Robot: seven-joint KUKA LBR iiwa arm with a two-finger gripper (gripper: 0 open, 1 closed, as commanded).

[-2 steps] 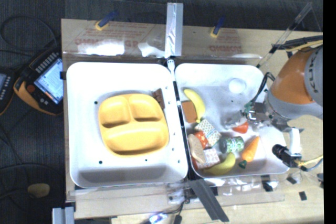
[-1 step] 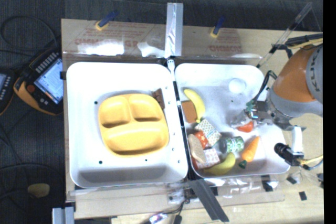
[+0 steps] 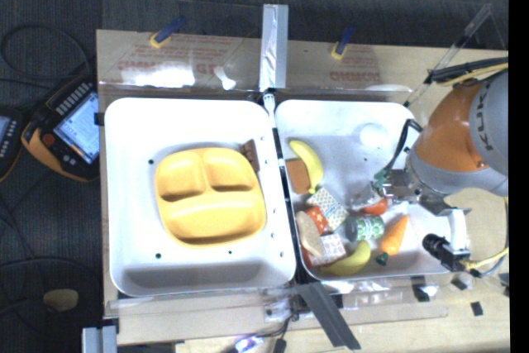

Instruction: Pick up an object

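The right bin [image 3: 347,116] holds a heap of toy food along its near-left side. A yellow banana [image 3: 306,164] lies beside a brown bread slice [image 3: 297,175]. Below them sit a checkered packet [image 3: 328,207], a red and white item [image 3: 315,236] and a second banana [image 3: 353,259]. An orange carrot [image 3: 394,234], a small red piece [image 3: 374,207] and a dark green object [image 3: 364,226] lie further right. My gripper [image 3: 385,189] hangs low over the bin, just above the red piece and the carrot. The wrist hides its tips.
The left bin [image 3: 132,136] carries a yellow divided tray [image 3: 211,194], with a small brown item [image 3: 250,151] at the bin's right wall. The arm's orange band [image 3: 450,136] overhangs the right bin's far right side. A pendant [image 3: 70,132] lies off the bench at left.
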